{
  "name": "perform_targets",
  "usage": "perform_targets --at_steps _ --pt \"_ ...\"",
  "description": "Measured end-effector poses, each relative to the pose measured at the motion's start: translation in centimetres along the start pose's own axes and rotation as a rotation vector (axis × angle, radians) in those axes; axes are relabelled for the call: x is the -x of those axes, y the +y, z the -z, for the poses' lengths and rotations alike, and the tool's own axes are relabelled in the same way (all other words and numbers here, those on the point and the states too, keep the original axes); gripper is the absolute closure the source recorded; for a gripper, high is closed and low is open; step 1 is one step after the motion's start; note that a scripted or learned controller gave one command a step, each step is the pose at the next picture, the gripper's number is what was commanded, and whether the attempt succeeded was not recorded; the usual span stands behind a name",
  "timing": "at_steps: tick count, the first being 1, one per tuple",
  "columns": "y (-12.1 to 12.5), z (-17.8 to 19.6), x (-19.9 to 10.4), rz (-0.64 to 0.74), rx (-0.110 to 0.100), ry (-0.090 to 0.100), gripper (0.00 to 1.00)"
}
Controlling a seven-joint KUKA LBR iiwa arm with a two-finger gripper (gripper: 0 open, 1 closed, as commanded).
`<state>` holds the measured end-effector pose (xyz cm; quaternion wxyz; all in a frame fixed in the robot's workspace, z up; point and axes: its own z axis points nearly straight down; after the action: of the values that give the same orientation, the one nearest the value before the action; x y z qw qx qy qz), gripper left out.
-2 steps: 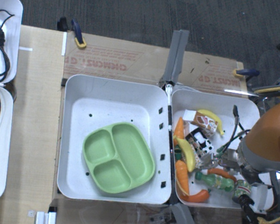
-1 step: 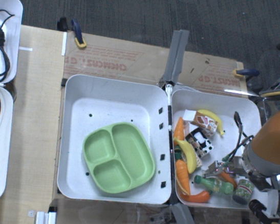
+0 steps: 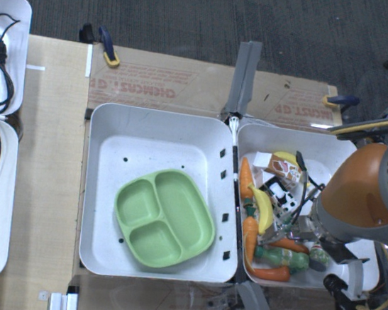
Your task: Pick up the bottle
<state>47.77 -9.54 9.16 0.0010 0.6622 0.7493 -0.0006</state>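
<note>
The right bin holds a heap of toy food. What looks like the bottle, dark green, lies on its side near the bin's front wall, between a red piece and an orange carrot. My gripper is lowered into this bin, just above and behind the green bottle, beside a yellow banana. The wrist and its orange band hide the bin's right half. Nothing is visibly lifted.
The left bin holds a green divided plate. In the right bin, two more carrots lie along the left wall and a yellow-red packet at the back. A grey divider post stands between the bins.
</note>
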Motion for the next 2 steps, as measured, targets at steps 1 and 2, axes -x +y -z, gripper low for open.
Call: perform_targets --at_steps 1,2 --pt "-0.8 3.2 6.3 -0.058 -0.001 0.001 0.0" --pt "-0.1 -0.1 0.4 0.085 -0.002 0.003 0.0"
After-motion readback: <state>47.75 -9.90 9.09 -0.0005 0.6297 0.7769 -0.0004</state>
